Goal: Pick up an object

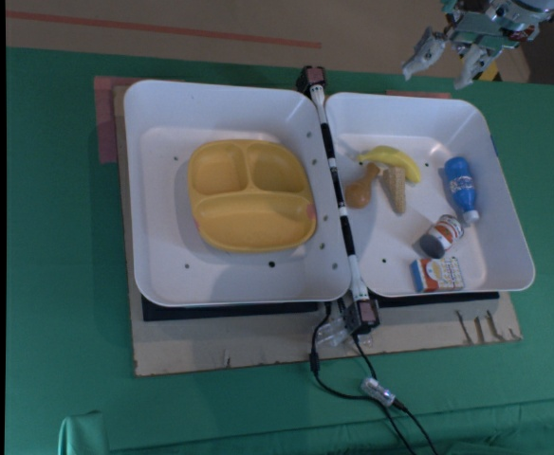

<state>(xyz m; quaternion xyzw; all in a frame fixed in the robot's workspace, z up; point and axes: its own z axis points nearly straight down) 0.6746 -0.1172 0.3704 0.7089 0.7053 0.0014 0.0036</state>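
**Gripper high over the far right corner, nothing held**

Gripper (450, 57) hangs above the bench beyond the right bin's (505, 245) far edge, near its far right corner. Fingers spread apart, nothing between them.

Right bin: banana (392, 160) toward the far edge, touching an ice-cream cone (395, 190); a chicken drumstick (361, 188) just beside the cone, on the divider side. Blue bottle (459, 187) near the right wall. Small can (439, 235) lying tilted below it. Snack box (437, 274) flat near the near edge.

Left bin (154, 112): yellow compartment tray (249, 195) in the middle.
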